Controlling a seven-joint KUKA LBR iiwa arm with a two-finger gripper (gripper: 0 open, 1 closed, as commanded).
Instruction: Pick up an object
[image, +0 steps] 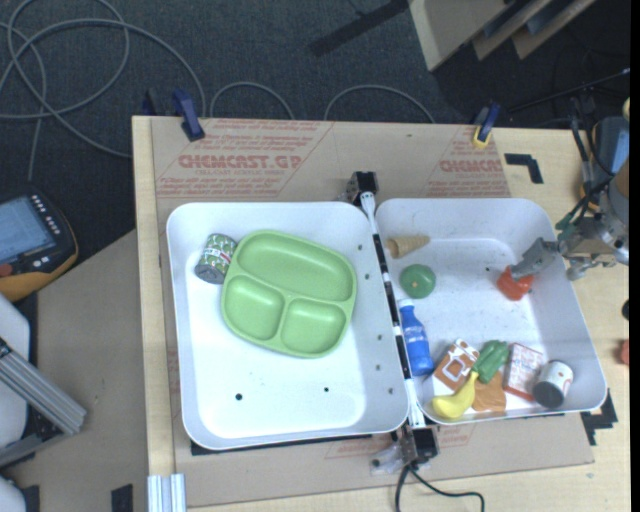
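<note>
In the right bin (560, 300), tool (528, 262) over red object (514, 285), grip unclear, green ball (418, 280) nearby.

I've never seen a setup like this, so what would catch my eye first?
Probably the big light-green divided plate lying in the left bin, with a small patterned can at its upper-left edge. Next, the bright clutter in the right bin: a banana, a blue bottle, a green ball, and the end effector reaching over a red object.
</note>
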